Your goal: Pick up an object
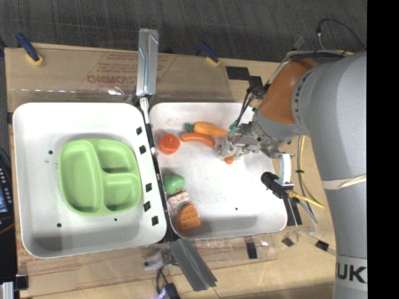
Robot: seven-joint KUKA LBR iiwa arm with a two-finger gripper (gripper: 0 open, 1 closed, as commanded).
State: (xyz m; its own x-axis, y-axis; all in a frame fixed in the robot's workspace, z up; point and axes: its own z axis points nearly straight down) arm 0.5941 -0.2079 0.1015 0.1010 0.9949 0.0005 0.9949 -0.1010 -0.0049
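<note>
1. The tool [228, 148] is low in the right bin [249, 210]; I cannot tell its state.
2. A small orange piece [229, 161] lies just below it.
3. Carrot [210, 129], sausage [197, 139] and tomato [169, 143] lie left.
4. The left bin [31, 167] holds a green divided plate [100, 176].

Two shallow white bins sit side by side on a cardboard-covered bench [75, 67]. The left bin [31, 185] holds a light green three-compartment plastic tray [100, 176]. The right bin [249, 198] holds an orange toy carrot [209, 129], a red-orange curved toy pepper [197, 139], a round orange-red toy tomato [169, 143], a green toy vegetable [174, 182] and a tan ridged toy pastry [187, 217]. The grey arm with orange band [283, 95] lowers its tool [228, 152] just right of the carrot, beside a small orange piece [229, 161].
</note>
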